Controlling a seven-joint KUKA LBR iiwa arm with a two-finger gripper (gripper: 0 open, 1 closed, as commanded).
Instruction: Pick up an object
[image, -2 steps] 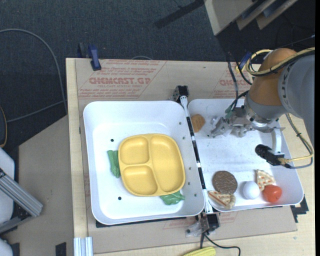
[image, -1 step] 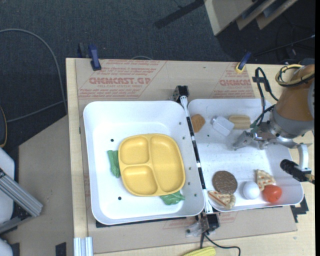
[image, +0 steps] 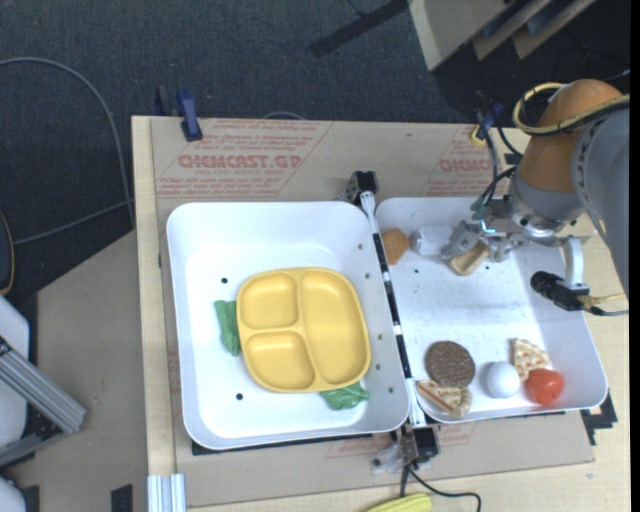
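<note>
Right, my end effector (image: 478, 240) is low in the right bin's (image: 590, 345) far end, fingers clamped on a tan bread piece (image: 466, 262). A bun (image: 396, 245) lies by the left wall; burger patty (image: 449, 363), white ball (image: 501, 379) and tomato (image: 545, 386) wait along the near edge.

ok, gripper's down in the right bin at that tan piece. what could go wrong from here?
1. The gripper sits at the tan food piece, close to the right bin's far wall; the piece may slide off instead of lifting.
2. The bread roll lies nearby and could get nudged.
</note>
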